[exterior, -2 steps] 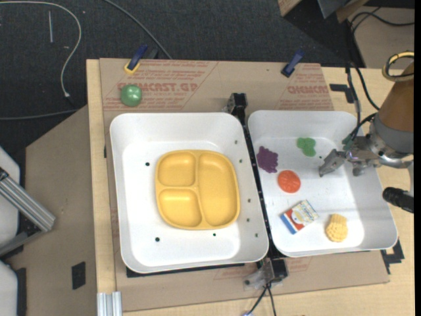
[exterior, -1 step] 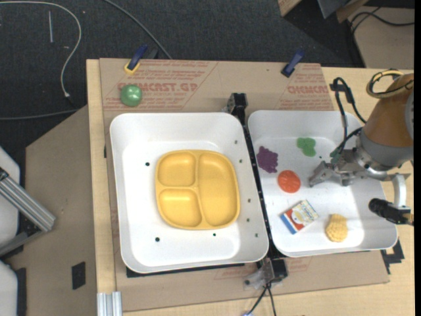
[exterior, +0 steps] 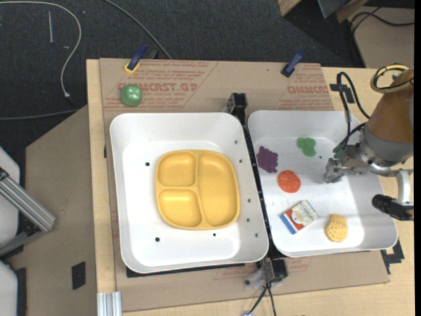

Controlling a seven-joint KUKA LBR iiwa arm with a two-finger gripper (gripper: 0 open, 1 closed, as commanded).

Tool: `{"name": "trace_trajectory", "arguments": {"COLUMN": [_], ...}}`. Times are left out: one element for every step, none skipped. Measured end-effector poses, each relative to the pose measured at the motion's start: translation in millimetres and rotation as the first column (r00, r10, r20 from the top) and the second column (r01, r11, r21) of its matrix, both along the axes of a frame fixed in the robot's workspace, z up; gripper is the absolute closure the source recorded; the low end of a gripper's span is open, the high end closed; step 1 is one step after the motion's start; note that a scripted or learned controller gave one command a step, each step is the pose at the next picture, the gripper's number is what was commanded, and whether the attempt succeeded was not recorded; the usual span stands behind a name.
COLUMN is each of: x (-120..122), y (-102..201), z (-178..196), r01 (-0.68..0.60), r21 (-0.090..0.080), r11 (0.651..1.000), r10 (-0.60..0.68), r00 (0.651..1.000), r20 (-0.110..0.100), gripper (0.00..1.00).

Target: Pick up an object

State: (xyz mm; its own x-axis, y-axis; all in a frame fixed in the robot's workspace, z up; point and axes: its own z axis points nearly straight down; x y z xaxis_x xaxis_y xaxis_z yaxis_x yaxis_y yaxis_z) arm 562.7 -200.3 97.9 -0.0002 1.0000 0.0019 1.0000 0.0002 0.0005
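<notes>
Tomato [exterior: 289,181], nearest loose item to the gripper [exterior: 332,172], sits just left of it in the right bin [exterior: 368,239], so I judge a good grasp needs a leftward shift, centring, then descent; finger state I cannot tell
</notes>
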Motion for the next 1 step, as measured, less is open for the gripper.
{"name": "trace_trajectory", "arguments": {"x": [0.5], "y": [-9.5], "z": [49.0], "r01": [0.0], "r21": [-0.004], "r11": [1.0], "r10": [0.0], "r00": [1.0], "r20": [0.004], "gripper": [1.0]}}
